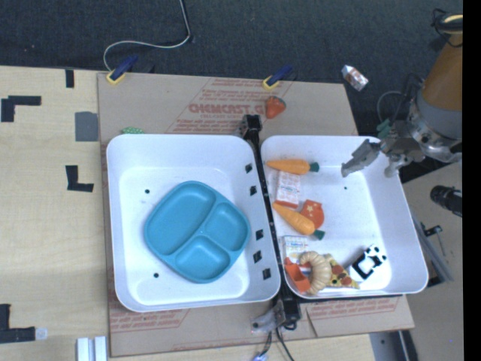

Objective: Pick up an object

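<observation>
My gripper (372, 159) hovers open and empty over the right bin (402, 224). A toy carrot (289, 167) lies near its far wall; it looks light, stiff; I'd grasp mid-body.

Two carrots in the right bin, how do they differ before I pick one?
The upper carrot lies nearly level near the bin's far wall, apart from other items. The lower carrot lies slanted, mid-bin, touching an orange-red piece and just below the white packet. The upper one is nearer the gripper. Both are orange with green tops pointing right.
</observation>
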You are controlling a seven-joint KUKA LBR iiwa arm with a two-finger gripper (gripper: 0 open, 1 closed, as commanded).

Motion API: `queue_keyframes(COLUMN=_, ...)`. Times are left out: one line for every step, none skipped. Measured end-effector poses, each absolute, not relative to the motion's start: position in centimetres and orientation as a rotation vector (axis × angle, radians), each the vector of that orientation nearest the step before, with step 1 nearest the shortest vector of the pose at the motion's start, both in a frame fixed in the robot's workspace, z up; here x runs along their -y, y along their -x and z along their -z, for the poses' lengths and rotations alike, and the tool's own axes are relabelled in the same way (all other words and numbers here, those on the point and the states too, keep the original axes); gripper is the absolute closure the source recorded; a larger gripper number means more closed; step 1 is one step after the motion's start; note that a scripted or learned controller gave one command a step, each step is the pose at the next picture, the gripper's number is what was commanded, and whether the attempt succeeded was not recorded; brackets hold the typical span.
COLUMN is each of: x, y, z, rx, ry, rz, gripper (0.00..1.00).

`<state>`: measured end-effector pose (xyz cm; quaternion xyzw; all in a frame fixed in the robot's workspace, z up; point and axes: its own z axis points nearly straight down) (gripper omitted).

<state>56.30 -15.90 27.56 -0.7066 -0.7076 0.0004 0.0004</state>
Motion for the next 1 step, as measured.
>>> queue_keyframes(x=10.96, y=-58.43, z=-16.52, rx=2.221, ry=2.217, rz=-0.004, gripper=0.00)
